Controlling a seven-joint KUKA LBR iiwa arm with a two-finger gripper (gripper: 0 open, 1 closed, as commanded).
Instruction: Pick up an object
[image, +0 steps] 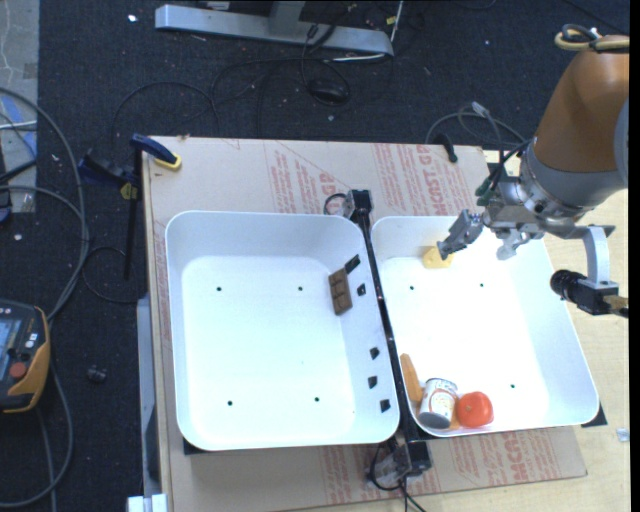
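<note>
My gripper (484, 246) hangs over the far part of the right bin (530, 320), and its two fingers stand apart, so it is open. A small yellow object (436, 258) lies on the bin floor just beside the tip of the left finger (460, 236), not between the fingers. At the near edge of the same bin lie an orange carrot-like stick (411, 375), a small tin can (437, 398) and a red tomato-like ball (475, 408). A brown chocolate-like bar (341, 292) leans against the right wall of the left bin (260, 330).
A black divider bracket (372, 300) runs between the two bins. The bins rest on a cardboard sheet (300, 170). A yellow-handled clamp (155, 152) sits at the sheet's far left corner. Cables lie on the dark floor beyond.
</note>
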